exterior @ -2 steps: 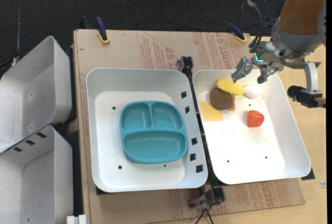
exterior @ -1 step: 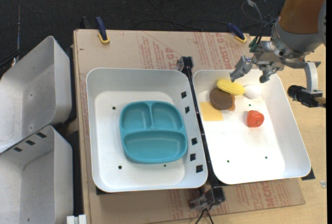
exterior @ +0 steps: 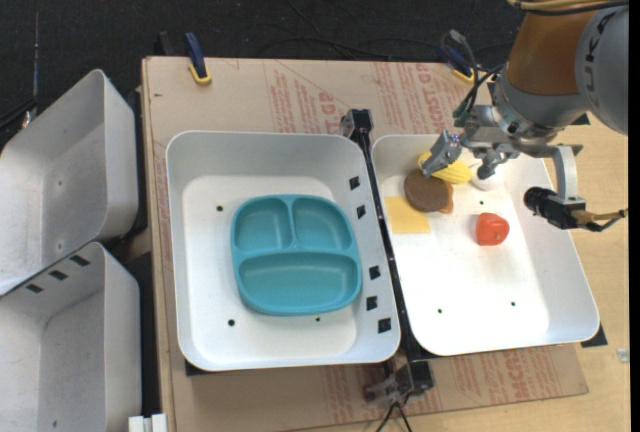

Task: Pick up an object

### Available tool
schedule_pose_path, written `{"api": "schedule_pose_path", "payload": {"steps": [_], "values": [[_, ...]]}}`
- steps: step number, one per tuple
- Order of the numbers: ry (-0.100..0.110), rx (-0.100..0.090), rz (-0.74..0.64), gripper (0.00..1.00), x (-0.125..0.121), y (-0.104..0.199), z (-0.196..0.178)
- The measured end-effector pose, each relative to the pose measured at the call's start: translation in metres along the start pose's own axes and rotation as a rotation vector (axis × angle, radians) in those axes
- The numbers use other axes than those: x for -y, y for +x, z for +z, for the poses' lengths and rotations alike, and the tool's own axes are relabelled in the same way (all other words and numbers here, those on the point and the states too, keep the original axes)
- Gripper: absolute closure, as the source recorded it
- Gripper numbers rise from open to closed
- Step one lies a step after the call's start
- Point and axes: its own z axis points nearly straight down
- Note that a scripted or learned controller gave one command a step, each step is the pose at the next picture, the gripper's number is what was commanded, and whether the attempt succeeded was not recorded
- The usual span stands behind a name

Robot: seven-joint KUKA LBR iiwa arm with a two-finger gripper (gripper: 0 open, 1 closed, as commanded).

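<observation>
Camera view puts a yellow banana-like piece [exterior: 447,166] at about twelve o'clock in the right bin [exterior: 530,315], touching the upper edge of a brown round piece [exterior: 428,192]. My pincer [exterior: 462,158] sits right over the yellow piece, one finger [exterior: 440,156] appearing to rest on it, though I cannot tell whether it is clenched or released, so I count nothing as grasped. As I judge it, the reach is done while the grip and lift remain.

A flat yellow square [exterior: 408,216] lies at seven o'clock of the brown piece, and a red tomato-like object [exterior: 490,229] sits apart at four o'clock. The left bin [exterior: 200,325] carries a teal divided plate [exterior: 296,254]. Both bins rest on a cardboard-covered counter [exterior: 270,85], with black floor and cables beyond.
</observation>
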Motion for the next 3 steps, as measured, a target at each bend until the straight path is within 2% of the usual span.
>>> {"api": "schedule_pose_path", "payload": {"steps": [1, 2, 3], "values": [[-0.001, 0.0, 0.004, 0.0, 0.003, 0.004, 0.044], [-0.001, 0.0, 0.004, 0.0, -0.006, 0.001, 0.101], [-0.007, 0.001, 0.005, 1.0, -0.007, 0.0, 0.087]]}}
